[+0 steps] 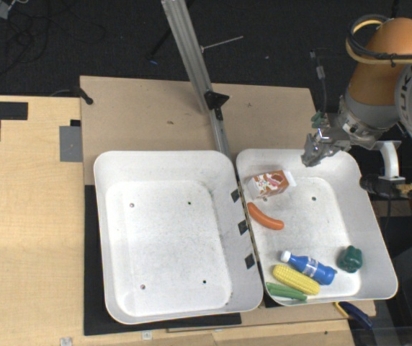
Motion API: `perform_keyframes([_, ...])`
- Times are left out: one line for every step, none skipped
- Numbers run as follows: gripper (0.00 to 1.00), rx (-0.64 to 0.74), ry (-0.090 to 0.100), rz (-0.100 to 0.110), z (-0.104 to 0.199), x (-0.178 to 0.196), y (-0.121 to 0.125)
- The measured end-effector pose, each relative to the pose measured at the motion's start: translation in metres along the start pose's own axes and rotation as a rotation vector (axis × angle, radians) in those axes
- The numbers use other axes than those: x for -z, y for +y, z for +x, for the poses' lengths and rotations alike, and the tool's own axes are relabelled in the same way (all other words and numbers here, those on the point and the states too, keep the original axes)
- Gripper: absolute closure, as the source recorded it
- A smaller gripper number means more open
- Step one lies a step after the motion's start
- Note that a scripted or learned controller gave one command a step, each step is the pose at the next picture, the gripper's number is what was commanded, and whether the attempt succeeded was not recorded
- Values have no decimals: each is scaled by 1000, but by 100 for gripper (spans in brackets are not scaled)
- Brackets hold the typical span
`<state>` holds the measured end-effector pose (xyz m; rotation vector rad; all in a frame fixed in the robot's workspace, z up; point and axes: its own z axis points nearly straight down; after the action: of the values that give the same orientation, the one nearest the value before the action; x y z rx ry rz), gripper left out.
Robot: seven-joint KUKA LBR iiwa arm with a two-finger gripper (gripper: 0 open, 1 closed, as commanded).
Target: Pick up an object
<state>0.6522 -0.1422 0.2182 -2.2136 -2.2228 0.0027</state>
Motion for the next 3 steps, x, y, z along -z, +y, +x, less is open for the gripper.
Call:
perform_keyframes([100,1,1,-1,55,10,-20])
perform_keyframes([100,0,1,-1,107,20,-36])
perform_keyframes([100,-1,0,2,148,12,-53])
